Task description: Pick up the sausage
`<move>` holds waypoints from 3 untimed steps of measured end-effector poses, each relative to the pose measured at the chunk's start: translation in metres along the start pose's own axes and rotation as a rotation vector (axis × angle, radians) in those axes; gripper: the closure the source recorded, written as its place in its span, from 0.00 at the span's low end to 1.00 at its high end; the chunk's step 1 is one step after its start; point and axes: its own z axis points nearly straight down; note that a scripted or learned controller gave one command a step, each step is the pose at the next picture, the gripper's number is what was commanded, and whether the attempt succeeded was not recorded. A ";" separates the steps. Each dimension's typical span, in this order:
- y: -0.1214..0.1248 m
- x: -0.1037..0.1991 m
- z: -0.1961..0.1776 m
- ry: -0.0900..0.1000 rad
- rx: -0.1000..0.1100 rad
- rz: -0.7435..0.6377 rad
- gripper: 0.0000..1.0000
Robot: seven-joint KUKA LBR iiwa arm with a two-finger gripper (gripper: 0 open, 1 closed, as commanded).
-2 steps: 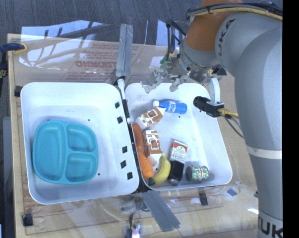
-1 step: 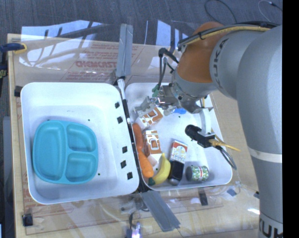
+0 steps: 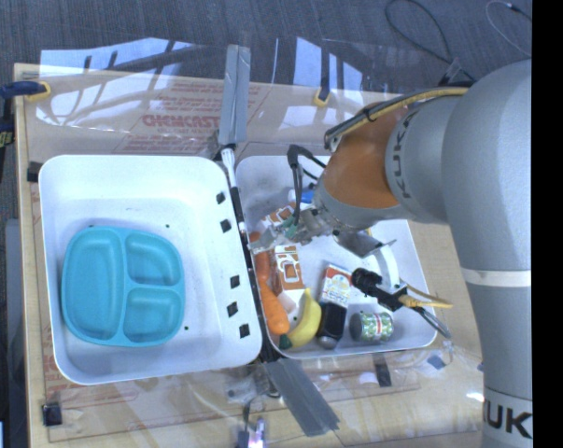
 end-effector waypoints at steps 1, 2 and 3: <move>0.001 0.003 -0.010 0.009 0.006 -0.007 1.00; 0.001 0.003 -0.010 0.009 0.006 -0.008 0.00; -0.027 0.042 -0.089 0.029 0.029 -0.131 0.00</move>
